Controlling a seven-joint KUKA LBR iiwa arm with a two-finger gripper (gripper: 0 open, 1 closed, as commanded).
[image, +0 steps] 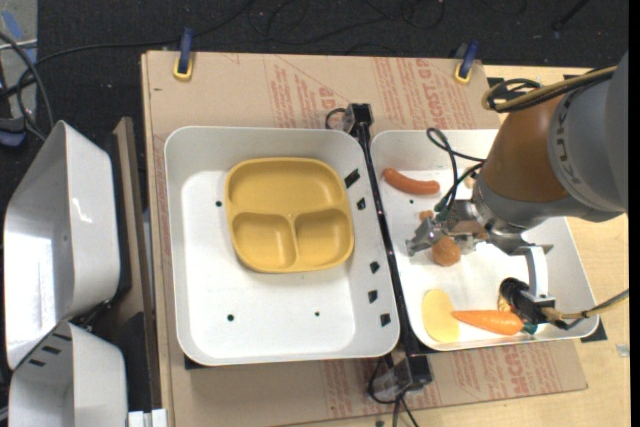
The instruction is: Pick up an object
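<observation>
Camera view showed the end effector [432, 237] low in the right bin [575, 250], just left of a small brown ball [446, 253]; whether it was open I cannot tell, so it should center over the ball before closing.

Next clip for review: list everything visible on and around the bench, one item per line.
White bins: two, side by side on the bench.
Divided plate: one, yellow, in the left bin.
Toy hot dog: one, orange-red, upper part of the right bin.
Round brown toy: one, mid right bin, beside the gripper.
Flat pale yellow piece: one, lower right bin.
Toy carrot: one, orange, lower right bin, touching the yellow piece.
Clamps: two, yellow and blue, on the board's far edge.
Cables: several, black, on the floor beyond.
Arm: one, grey with orange band, reaching over the right bin.
Gripper: one, metal, low over the right bin.
</observation>
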